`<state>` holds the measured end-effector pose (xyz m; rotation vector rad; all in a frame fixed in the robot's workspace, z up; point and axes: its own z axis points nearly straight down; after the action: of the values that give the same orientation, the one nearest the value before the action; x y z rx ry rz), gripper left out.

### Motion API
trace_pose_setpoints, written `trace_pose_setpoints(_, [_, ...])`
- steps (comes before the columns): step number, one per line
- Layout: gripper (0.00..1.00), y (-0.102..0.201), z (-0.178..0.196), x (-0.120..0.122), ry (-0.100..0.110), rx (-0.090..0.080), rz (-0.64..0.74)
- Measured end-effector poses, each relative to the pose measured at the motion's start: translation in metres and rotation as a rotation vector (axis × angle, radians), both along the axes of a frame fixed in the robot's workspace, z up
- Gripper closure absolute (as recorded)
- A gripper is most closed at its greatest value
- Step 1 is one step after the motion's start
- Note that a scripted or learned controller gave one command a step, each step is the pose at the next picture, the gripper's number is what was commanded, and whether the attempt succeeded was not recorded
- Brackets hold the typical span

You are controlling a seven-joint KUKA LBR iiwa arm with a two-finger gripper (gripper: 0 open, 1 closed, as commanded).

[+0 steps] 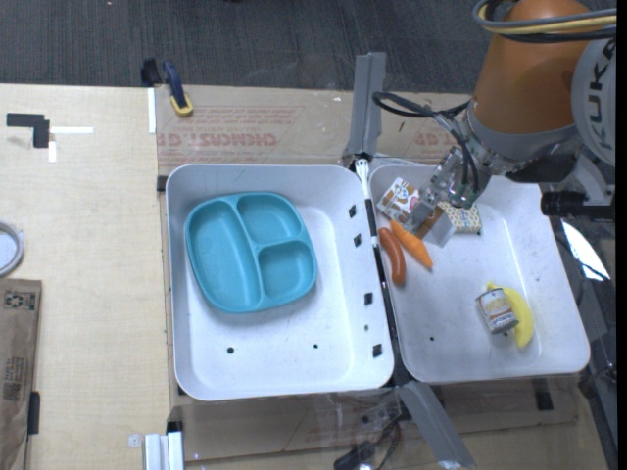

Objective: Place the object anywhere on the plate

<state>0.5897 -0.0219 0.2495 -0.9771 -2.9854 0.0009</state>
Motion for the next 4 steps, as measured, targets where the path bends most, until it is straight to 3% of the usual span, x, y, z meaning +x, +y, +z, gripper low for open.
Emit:
trace_pose_setpoints(1, [1.00,0.076,-0.040,0.011,0.001,0.000,0.239])
trace_pose_setpoints(2, [1.00,0.121,-0.064,0.026,-0.001,0.001,0.404])
trace_pose_setpoints(3, [0.00,0.121,-0.064,0.027,-0.002,0.001,0.404])
trace_pose_setpoints(4, [1.00,0.120,-0.055,0.028,-0.005,0.001,0.398])
